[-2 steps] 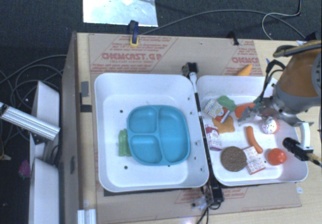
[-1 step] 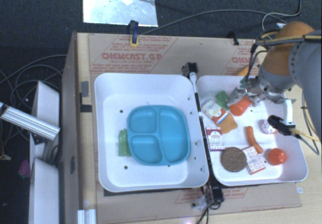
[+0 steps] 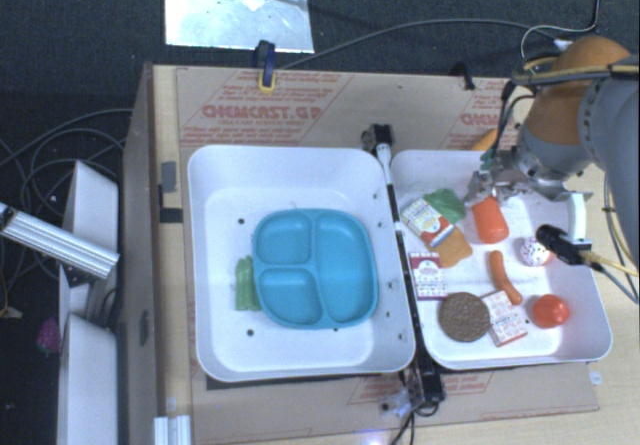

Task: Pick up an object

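A bench (image 3: 300, 98) lined with printed cardboard carries two white bins: the left bin (image 3: 215, 263) holds a blue divided plate (image 3: 315, 268). In the right bin (image 3: 590, 328), the gripper (image 3: 492, 185) hangs just above an orange cylinder (image 3: 490, 221), near a sausage (image 3: 504, 277), a tomato (image 3: 549, 310) and a brown disc (image 3: 464, 316). Whether it grips anything cannot be told.
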Available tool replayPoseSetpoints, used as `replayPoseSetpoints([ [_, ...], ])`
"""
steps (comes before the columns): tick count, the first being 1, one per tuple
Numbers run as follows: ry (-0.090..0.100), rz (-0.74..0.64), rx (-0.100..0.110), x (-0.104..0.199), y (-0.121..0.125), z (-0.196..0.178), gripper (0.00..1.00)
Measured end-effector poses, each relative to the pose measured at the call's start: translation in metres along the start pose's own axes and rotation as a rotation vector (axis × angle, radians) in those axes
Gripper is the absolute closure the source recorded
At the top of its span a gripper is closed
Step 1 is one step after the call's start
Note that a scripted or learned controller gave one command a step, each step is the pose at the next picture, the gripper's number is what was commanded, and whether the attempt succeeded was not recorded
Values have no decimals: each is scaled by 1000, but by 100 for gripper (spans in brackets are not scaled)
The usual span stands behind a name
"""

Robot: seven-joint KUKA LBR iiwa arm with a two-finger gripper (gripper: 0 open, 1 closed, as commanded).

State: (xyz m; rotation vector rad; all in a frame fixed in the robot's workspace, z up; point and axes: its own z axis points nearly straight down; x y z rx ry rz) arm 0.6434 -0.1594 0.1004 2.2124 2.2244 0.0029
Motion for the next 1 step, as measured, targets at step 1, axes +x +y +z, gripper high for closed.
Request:
replayPoseSetpoints([
  [1, 2, 0, 0, 65, -8, -59, 100],
])
